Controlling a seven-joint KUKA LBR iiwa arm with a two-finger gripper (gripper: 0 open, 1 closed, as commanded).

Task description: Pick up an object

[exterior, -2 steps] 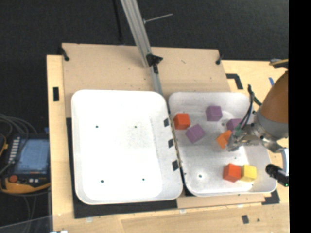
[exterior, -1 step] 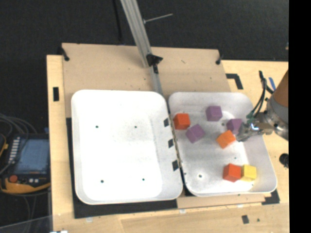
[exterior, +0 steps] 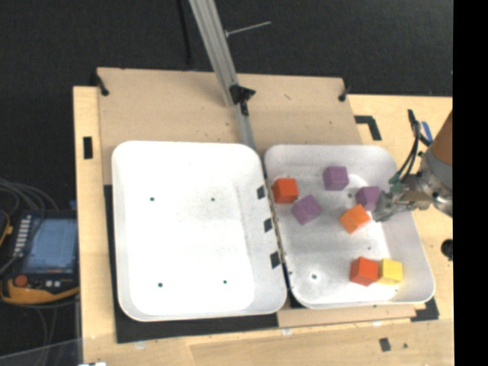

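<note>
Reaching in over the right bin [exterior: 404, 239], I have my gripper [exterior: 383, 208] low at its far side, because the blocks cluster there. It sits just beside the orange cube [exterior: 354, 219] and close under the purple cube [exterior: 367, 197]; either looks within reach. Whether it is spread or closed, or touching a block, I cannot tell.

You are looking down on a pale wooden bench [exterior: 191, 113] sitting on dark carpeted floor [exterior: 91, 21]. A slanted metal pole [exterior: 217, 48] is rising from the bench's far side. At the left edge a handheld control pendant [exterior: 38, 254] (blue screen, orange casing) is lying beside coiled cables [exterior: 23, 197].
</note>
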